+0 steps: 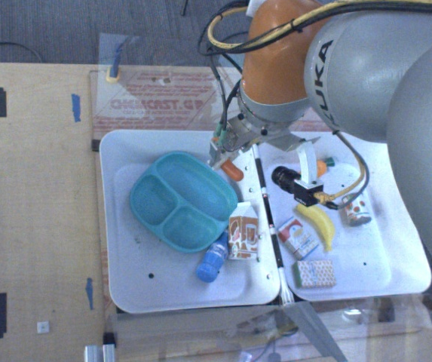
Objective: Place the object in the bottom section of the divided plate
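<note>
While the pincer [223,148] is hovering at the far right corner of the left bin [125,274], by the wall it shares with the right bin [381,266], I'm reading this as the pick step, not the place. Can't tell how far open it is or whether it's got hold of anything, since the wrist is blocking the view.

A small orange piece [233,171] is lying just on the near side of the pincer, beside the plate's far right rim. I'm guessing that's the object, since it's the only thing the pincer is lining up with. Not calling it grasped.

The divided plate [155,198] is sitting mid-bin, turned at an angle, with all three sections bare. I'm taking the bottom section [189,228] to be the one nearest the bin's near edge. It's a short hop from the orange piece, so the placement is looking easy if the pick holds.

A couple of things are crowding it. The carton [243,236] is sitting against the plate's near right rim, and the blue bottle [212,262] is lying just off its near edge. Both are close to the target section, so a low approach from the right is risking a clip on the carton. The orange piece is also sitting near the bin wall, which is leaving little room on that side for a clean grip.
</note>
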Motion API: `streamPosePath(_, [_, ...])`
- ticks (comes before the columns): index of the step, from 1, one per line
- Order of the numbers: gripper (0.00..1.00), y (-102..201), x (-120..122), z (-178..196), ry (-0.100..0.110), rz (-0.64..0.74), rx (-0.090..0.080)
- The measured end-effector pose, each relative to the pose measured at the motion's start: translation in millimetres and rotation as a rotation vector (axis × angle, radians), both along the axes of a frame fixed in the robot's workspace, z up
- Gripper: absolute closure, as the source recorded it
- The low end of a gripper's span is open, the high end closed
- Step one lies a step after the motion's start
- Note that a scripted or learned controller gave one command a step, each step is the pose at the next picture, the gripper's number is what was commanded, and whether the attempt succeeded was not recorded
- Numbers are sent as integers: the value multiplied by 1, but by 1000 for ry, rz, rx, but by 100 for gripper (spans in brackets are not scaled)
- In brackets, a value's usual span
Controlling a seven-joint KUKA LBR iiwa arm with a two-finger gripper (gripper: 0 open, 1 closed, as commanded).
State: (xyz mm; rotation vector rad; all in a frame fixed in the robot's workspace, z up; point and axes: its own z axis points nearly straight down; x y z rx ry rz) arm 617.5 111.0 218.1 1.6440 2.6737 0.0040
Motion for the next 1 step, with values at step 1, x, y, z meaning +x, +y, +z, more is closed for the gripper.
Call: streamPosePath(1, [0,-1,0,0,0,-1,0])
